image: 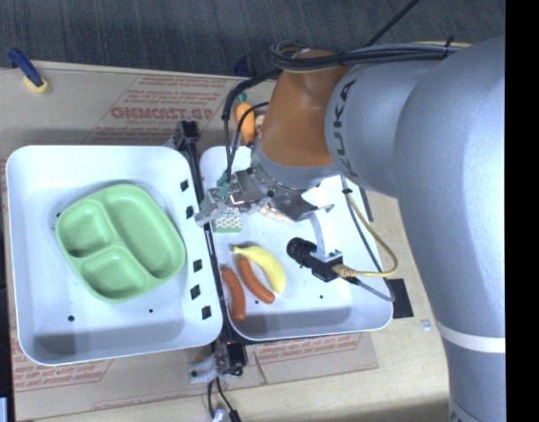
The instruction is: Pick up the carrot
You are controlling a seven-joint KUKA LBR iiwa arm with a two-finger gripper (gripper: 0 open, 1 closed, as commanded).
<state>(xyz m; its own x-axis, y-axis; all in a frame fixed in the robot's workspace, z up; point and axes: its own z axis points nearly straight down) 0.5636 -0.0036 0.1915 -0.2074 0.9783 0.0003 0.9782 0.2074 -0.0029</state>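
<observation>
Carrot [244,120] is lying at the right bin's [370,310] far edge; pincer [227,202] state undeterminable, hanging nearby.

The arm [401,121] reaches over the right bin [366,310], which holds a banana [267,266] and two orange sausage-shaped items [247,290]. The left bin [40,323] holds a green divided plate [120,241].

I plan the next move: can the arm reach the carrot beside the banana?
Probably yes: the carrot lies uncovered beside the banana, nothing on top, and the gripper hangs close above the same bin.
</observation>
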